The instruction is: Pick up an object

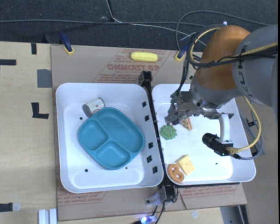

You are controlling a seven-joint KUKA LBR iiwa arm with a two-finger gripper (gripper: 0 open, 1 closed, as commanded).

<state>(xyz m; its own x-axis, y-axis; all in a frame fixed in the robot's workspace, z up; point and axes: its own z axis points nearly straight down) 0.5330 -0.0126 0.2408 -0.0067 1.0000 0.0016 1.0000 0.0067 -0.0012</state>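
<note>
nearest in the right bin (242,174): pretzel (175,172) & cheese wedge (186,164). further back, gripper (176,118) just above the broccoli (168,132) (fingers: can't tell, too dark). left bin (67,125) has a blue tray (111,137). far cardboard (84,62) reads "chemcast gp", w/ a corn cob (143,56).

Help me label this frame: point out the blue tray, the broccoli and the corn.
blue tray (111,139), camera view, on the divider ridge at its middle.
broccoli (168,132), camera view, on its green crown.
corn (143,56), camera view, on the middle of the cob.
</note>
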